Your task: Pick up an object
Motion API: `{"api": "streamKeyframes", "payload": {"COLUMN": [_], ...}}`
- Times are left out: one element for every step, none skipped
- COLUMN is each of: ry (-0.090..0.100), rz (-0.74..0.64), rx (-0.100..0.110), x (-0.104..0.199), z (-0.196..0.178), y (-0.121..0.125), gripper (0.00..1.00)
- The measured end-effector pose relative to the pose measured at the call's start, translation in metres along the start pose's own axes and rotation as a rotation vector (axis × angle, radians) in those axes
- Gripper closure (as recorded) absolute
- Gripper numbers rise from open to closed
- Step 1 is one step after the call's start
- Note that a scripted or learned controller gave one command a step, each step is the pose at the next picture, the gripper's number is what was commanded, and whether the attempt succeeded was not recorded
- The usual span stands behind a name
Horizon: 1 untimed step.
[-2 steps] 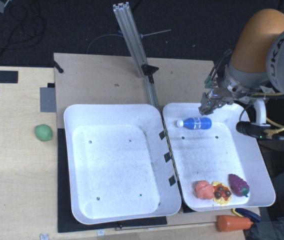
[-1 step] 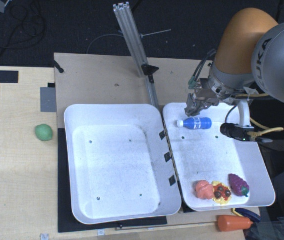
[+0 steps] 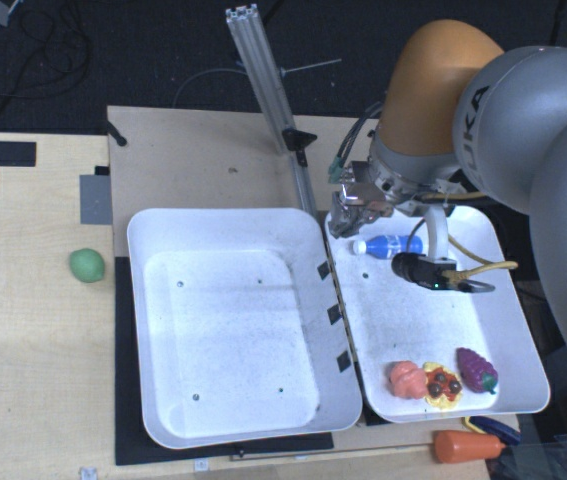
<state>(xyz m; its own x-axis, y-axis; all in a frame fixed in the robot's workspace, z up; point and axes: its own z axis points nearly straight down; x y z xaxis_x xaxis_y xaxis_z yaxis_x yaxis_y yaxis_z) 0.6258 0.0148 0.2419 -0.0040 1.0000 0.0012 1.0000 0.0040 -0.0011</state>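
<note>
My gripper point(image 3: 348, 218) hangs over the far left corner of the right bin point(image 3: 413, 338), beneath the orange band of the arm. A small clear bottle with a blue label point(image 3: 391, 245) lies on its side just right of the gripper, close to its fingers but not between them as far as I can see. Toy foods lie at the near end of the right bin: an orange-pink piece point(image 3: 407, 379), a yellow and red piece point(image 3: 443, 385) and a purple grape bunch point(image 3: 476, 369).
The left bin point(image 3: 153, 238) sits beside the right one, with black clips along the shared edge. A green ball point(image 3: 87, 265) rests on the bench to the left. An orange carrot toy point(image 3: 467, 446) lies outside the right bin's near edge. A metal rail point(image 3: 268, 88) slants up behind.
</note>
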Motion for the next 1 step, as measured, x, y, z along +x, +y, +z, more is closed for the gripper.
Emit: {"api": "streamKeyframes", "payload": {"ry": [-0.001], "rz": [0.001], "rx": [0.001], "x": [0.0449], "z": [0.0101], "y": [-0.0101], "gripper": [1.0]}}
